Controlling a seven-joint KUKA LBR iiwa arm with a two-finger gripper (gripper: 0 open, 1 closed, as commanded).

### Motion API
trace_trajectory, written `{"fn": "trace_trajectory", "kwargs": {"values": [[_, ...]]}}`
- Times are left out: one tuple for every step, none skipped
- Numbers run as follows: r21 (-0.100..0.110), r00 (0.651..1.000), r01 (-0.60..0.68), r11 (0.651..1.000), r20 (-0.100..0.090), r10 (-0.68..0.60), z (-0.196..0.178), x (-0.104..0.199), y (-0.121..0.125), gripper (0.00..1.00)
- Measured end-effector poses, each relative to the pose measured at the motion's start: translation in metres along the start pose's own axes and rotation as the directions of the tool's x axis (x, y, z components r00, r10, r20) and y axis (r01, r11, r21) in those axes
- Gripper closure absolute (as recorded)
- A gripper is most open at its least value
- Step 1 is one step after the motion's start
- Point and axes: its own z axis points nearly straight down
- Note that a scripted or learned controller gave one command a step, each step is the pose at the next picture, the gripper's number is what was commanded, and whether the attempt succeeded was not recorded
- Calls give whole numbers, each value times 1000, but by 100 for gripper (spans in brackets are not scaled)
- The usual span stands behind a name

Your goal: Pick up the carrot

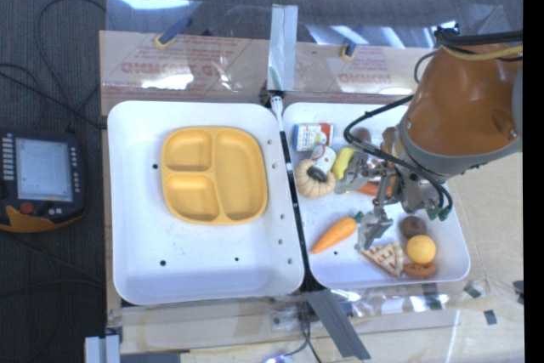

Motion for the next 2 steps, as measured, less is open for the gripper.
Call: {"fn": "trace_trajectory", "kwargs": {"values": [[-2, 999, 46, 999, -8, -46, 67, -3, 1, 0], [-1, 999, 31, 1000, -5, -31, 148, -17, -66, 0]]}}
